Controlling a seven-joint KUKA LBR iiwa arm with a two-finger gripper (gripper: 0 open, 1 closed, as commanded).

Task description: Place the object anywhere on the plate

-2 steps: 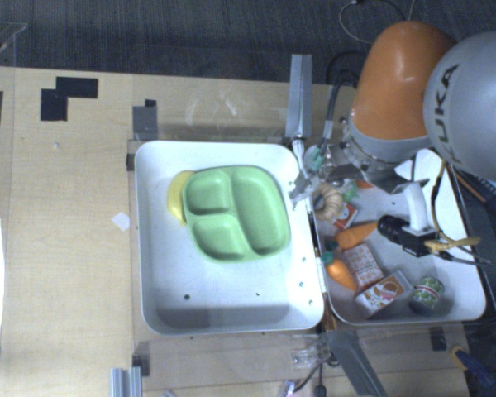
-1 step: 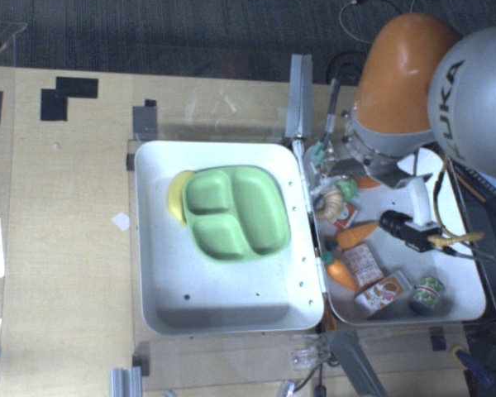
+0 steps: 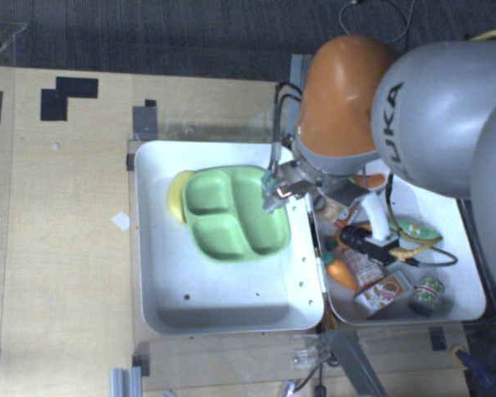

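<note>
From my seat, the gripper hung over the green plate's three-o'clock rim; whether it pinched anything, I could not tell.

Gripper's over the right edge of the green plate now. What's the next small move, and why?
Probably hold off on releasing and check the grasp first. The gripper sits above the right rim of the green plate in the left bin, but I can't tell if anything is between its fingers. The clutter in the right bin is partly hidden by the arm, so a missed pick is possible.
</note>
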